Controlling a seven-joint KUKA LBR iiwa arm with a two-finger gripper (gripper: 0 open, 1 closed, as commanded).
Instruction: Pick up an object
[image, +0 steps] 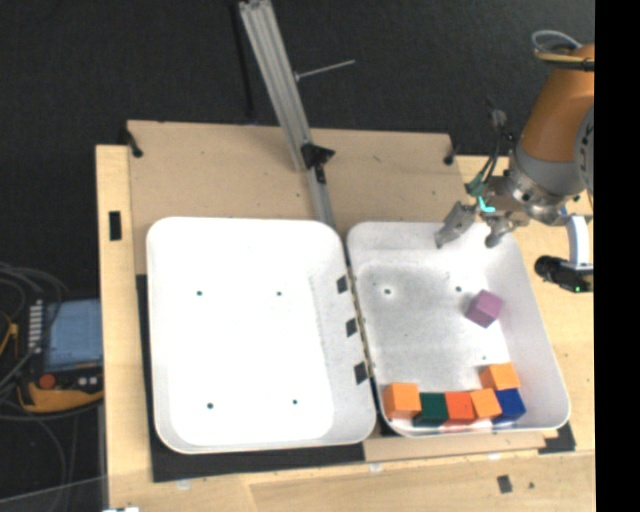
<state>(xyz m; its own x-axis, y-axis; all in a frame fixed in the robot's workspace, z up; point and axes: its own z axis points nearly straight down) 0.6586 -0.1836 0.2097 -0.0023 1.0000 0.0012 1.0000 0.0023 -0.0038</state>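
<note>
Overhead slanted view of my bench, with two shallow white bins side by side on a tan board. The left bin (245, 330) shows a bare floor marked by four small dark dots. The right bin (400, 310) holds all the objects I can choose from. A purple cube (484, 308) lies alone toward the right of that bin's floor, tilted slightly and well apart from the rest. Along the near wall of the right bin I see a tight cluster of blocks: an orange block (403, 398) at the left end, a dark green block (432, 408) touching it, then a red-orange block (459, 406), another orange block (486, 403), and a blue block (510, 403) at the right end, with one more orange block (502, 377) just behind the blue one. My arm enters from the right, its orange band (552, 110) above the grey wrist. The gripper (470, 232) hangs over the far right corner of the right bin, with its two fingers spread wide apart and nothing between them. It sits above and beyond the purple cube, clearly apart from it. A slanted metal post (285, 95) rises from between the two bins' far edges.
</note>
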